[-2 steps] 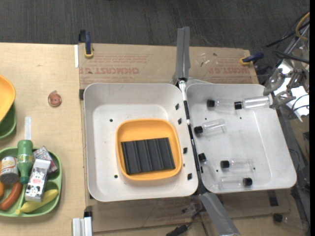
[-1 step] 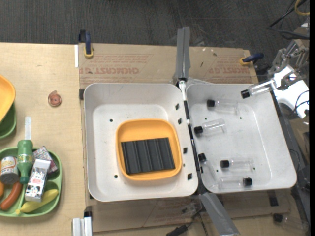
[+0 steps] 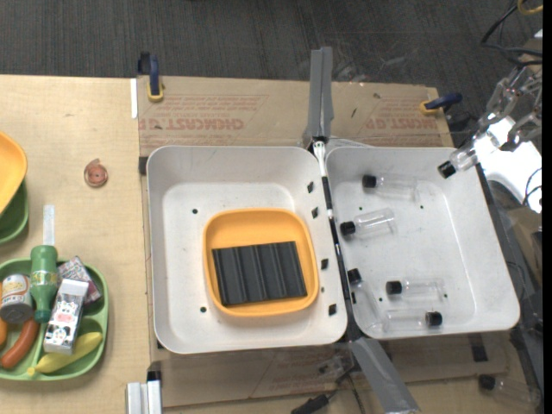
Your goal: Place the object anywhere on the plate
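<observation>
A robotics lab: white bins (image 3: pixel 164 231) on clamped cardboard (image 3: pixel 233 115), toy food tray (image 3: pixel 95 335) nearby.

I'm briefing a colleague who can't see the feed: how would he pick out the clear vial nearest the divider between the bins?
Find the right white bin. Along its left wall, about halfway down, lies a clear vial, black cap toward the divider. The other vials lie higher or lower in the bin.

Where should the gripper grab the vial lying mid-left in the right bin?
Take the vial across its clear body, coming straight down from above. It lies flat on the right bin floor, long axis roughly left-right with the black cap at the left end, so fingers probably best straddle it front-to-back. Open floor around it leaves room.
</observation>
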You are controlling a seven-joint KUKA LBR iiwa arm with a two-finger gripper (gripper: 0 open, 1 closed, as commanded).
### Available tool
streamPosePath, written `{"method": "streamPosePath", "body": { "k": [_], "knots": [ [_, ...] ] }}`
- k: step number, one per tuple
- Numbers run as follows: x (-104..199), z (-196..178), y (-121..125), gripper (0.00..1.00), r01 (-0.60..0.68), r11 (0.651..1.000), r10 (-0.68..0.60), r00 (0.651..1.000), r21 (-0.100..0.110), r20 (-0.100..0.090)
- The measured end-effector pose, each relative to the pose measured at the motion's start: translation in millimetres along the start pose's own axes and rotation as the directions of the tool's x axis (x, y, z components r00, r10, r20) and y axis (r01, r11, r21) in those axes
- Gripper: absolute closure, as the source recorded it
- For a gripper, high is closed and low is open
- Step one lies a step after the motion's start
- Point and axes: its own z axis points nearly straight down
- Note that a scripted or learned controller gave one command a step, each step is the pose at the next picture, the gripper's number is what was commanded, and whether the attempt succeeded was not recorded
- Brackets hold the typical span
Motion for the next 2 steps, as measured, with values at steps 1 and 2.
{"method": "streamPosePath", "body": {
  "k": [1, 2],
  "knots": [
    [-3.8, -59.2, -2.6, 1.00, 0.264, 0.964, -0.264, 0.964, -0.001, 0.000],
    [48.3, -71.6, 35.7, 1.00, 0.382, 0.924, -0.382, 0.924, -0.005, -0.001]
  ]
}}
